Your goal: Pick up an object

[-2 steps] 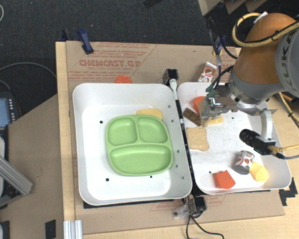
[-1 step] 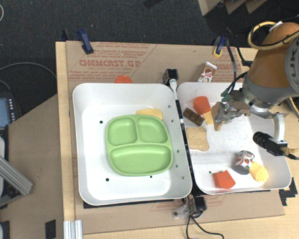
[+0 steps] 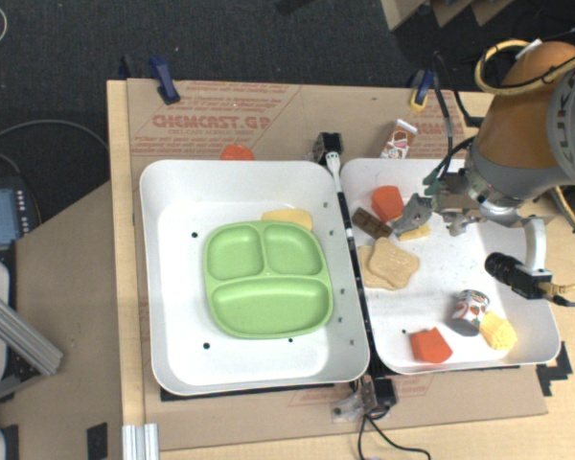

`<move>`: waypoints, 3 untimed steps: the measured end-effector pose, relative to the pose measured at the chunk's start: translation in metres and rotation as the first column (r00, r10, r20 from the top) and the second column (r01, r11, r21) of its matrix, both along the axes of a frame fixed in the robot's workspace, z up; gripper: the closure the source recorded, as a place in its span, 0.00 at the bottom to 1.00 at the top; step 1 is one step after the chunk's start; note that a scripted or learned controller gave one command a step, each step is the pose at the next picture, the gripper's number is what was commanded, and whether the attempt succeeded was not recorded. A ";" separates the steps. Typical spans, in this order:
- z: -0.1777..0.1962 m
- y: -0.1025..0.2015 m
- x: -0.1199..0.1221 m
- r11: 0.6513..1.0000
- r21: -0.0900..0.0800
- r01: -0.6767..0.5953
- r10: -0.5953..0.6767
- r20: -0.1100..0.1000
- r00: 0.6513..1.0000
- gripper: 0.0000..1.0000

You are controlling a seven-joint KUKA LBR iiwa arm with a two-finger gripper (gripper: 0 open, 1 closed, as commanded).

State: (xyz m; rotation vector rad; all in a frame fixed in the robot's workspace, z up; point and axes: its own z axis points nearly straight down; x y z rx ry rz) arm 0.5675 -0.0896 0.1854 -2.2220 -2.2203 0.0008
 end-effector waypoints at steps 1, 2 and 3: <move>-0.086 -0.035 0.072 1.000 -0.003 -0.002 0.002 0.008 1.000 0.00; -0.102 -0.121 -0.038 1.000 0.001 0.008 -0.008 -0.007 1.000 0.00; -0.100 -0.130 -0.089 1.000 0.011 -0.004 0.004 -0.002 1.000 0.00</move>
